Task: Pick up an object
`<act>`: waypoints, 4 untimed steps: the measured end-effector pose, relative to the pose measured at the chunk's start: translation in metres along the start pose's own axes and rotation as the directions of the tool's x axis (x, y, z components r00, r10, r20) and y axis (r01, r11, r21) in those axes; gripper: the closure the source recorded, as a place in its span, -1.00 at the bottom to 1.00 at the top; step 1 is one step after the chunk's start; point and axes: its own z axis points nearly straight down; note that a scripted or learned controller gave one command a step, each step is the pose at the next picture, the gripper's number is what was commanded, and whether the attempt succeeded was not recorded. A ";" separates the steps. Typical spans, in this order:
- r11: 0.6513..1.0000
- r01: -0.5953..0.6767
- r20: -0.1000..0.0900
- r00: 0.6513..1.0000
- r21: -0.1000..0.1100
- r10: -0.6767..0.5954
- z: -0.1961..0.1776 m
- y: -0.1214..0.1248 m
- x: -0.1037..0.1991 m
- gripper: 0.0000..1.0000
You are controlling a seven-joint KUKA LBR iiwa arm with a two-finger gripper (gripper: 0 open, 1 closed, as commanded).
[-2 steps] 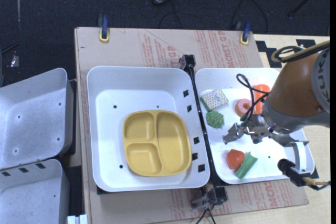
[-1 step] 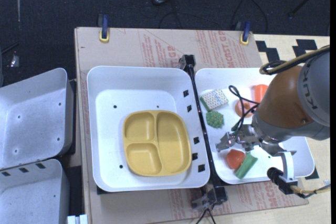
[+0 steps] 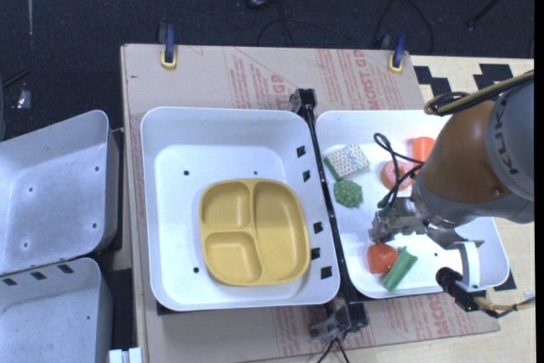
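The right bin [image 3: 489, 255] holds several small items. A red piece [image 3: 382, 257] and a green stick [image 3: 399, 269] lie together near its front edge. A green bumpy ball [image 3: 348, 194] and a patterned white packet [image 3: 347, 159] sit by the left wall. An orange-red round piece [image 3: 391, 174] and an orange block [image 3: 422, 147] lie farther back, partly hidden by the arm. My gripper [image 3: 387, 227] hangs low in this bin, just above and behind the red piece. Nothing is visibly held in it.
In the left bin [image 3: 170, 183] lies a yellow three-part plate [image 3: 253, 231]. A black divider [image 3: 319, 183] runs between the bins. The grey-and-orange arm [image 3: 476, 166] covers the right half of the right bin. White lids lie off the bench at left.
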 end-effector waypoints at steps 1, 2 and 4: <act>1.000 0.006 0.002 1.000 -0.007 -0.006 -0.053 0.012 0.000 1.00; 1.000 0.008 0.002 1.000 -0.008 -0.008 -0.110 0.020 0.007 1.00; 1.000 0.006 0.002 1.000 -0.005 -0.006 -0.173 0.023 0.002 1.00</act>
